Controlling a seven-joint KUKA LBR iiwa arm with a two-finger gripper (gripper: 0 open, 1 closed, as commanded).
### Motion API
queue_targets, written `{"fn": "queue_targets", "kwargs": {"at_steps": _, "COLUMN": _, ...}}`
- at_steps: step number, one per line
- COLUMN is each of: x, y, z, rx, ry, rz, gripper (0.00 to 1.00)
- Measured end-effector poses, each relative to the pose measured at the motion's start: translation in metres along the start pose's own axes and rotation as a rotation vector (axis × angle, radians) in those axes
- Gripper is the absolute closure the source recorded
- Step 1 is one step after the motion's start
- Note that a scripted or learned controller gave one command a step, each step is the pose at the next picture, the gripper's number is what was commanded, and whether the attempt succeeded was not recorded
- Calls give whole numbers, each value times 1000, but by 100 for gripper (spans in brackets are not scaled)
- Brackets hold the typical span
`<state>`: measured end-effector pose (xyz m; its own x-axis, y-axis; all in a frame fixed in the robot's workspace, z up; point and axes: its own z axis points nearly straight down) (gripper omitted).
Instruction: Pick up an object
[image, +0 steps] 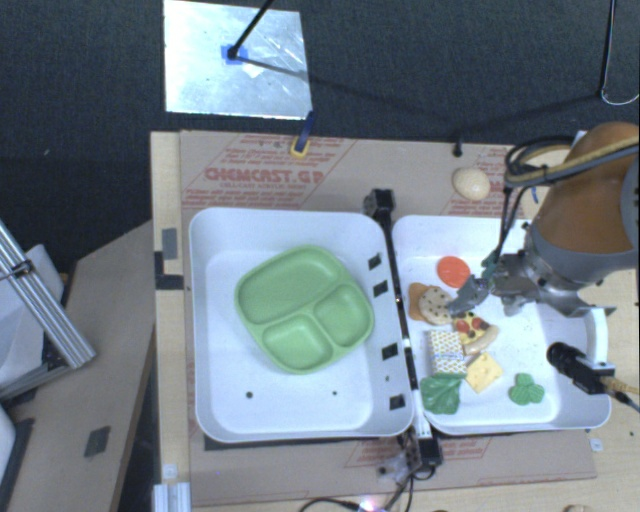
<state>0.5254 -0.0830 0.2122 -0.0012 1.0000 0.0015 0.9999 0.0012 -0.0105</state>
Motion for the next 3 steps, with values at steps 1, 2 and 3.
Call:
{"fn": "queue_targets", "kwargs": {"at_steps": 1, "x": 0, "y": 3, "z": -6, "rx": -12, "ry": -1, "rz": -2, "gripper": 0}}
{"fn": "queue_targets", "kwargs": {"at_steps": 2, "x": -6, "y": 11, "z": 46, "rx": -7, "ry": -1, "rz": 0, "gripper": 0}}
{"fn": "queue_targets", "kwargs": {"at_steps": 3, "x": -11, "y": 16, "z": 106, "rx": -7, "ry": 0, "rz": 1, "gripper": 0}}
